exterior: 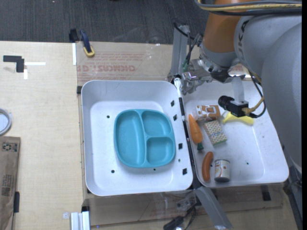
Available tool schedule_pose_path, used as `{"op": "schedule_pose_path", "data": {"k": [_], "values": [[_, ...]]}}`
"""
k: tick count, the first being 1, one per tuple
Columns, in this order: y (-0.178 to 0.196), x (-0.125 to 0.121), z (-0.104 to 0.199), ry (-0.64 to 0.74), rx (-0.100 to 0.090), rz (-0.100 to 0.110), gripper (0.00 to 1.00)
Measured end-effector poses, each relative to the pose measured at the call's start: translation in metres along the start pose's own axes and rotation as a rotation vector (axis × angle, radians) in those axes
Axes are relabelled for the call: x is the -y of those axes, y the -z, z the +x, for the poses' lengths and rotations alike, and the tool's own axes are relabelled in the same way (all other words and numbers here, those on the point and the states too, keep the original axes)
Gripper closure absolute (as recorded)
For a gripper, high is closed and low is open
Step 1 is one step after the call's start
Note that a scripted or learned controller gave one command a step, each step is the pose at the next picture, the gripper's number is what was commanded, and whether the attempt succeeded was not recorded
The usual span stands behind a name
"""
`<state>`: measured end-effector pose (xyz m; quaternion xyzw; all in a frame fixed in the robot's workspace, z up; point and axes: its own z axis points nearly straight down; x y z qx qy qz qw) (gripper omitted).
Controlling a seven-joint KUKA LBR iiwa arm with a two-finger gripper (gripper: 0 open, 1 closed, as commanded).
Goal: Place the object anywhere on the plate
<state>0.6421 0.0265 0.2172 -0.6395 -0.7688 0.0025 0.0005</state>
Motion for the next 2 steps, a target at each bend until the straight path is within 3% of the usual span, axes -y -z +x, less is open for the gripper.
{"op": "schedule_pose_path", "data": {"k": [1,2], "values": [[-0.029,0.054,-0.001,0.271,-0.002,0.001,1.00],[0.006,0.102,0.025,0.429,-0.002,0.000,1.00]]}}
